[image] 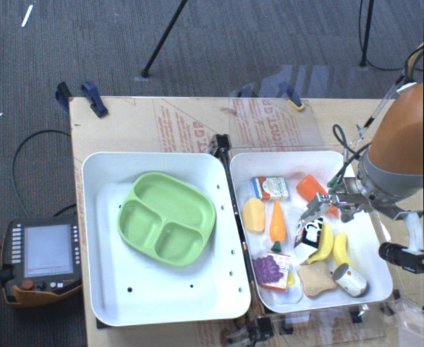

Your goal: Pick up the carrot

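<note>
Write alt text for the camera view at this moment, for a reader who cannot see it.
The gripper hangs over the right bin, just right of the carrot, which lies among toy foods including bananas, a slice of bread and a purple grape packet. The left bin holds a green divided plate.

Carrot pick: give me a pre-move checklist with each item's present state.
1. Carrot in plain sight in the right bin: ok.
2. Carrot's top uncovered: ok.
3. Room beside it: not ok, yellow piece lies close on its left.
4. Gripper over the carrot: not ok, it sits to the carrot's right.
5. Fingers ready to grasp: cannot tell.
6. Gripper free of load: cannot tell.
</note>
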Available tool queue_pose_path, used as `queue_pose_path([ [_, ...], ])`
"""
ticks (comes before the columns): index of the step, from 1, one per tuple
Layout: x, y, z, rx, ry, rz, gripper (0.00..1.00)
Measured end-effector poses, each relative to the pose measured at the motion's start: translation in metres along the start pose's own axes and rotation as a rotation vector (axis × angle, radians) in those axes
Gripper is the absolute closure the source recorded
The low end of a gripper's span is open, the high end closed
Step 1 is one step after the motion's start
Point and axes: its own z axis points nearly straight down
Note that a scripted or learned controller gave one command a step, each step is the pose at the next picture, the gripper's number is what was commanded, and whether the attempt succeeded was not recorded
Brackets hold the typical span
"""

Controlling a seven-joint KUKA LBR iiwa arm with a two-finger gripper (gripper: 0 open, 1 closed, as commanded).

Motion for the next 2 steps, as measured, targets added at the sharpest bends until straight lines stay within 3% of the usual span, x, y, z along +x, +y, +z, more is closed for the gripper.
queue_pose_path([
  [1,0.0338,0.0418,0.1063,-0.006,-0.002,-0.085,0.0],
  [2,0.0321,0.0423,0.0998,-0.001,0.001,-0.076,1.0],
])
